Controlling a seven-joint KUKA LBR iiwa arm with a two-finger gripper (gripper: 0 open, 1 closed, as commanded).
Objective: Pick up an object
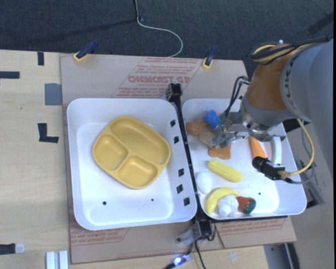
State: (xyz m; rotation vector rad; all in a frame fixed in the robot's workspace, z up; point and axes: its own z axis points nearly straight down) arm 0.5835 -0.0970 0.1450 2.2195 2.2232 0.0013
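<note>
My gripper (220, 135) is low in the right bin (291, 206), near its back left. It hangs over a small cluster: a blue piece (212, 117) just behind it, a tan piece (195, 128) to its left and an orange-brown piece (220, 152) right under its tip. I cannot make out anything held in it. An orange carrot (257, 148) lies to its right. Nearer the front lie a yellow corn cob (224, 171), a white egg (204, 179), a banana (217, 196), a white lump (227, 207) and a red and green item (247, 204).
The left bin (84, 206) holds a yellow divided plate (132, 151). A black divider (182, 150) with clips runs between the bins. The grey arm with its orange band (269, 86) and cables crosses the right bin's back right corner.
</note>
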